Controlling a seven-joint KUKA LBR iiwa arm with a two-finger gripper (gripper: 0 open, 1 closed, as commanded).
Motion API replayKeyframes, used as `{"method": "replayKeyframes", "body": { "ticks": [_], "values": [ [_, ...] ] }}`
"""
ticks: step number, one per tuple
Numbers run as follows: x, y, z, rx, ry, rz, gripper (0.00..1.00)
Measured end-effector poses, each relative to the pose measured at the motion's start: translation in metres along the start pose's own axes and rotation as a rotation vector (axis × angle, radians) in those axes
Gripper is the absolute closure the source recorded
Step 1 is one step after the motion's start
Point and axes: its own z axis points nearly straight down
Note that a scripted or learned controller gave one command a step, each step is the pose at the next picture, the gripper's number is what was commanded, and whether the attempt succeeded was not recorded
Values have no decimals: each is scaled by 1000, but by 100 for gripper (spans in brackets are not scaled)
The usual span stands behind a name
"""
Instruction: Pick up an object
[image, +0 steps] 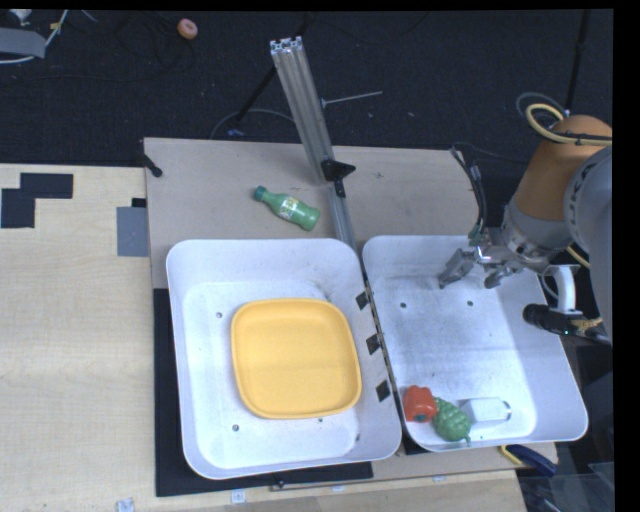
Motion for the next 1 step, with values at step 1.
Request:
{"method": "replayKeyframes", "body": {
  "ticks": [1],
  "values": [
    [1, 0, 15, -4, -1, -2, 0]
  ]
}}
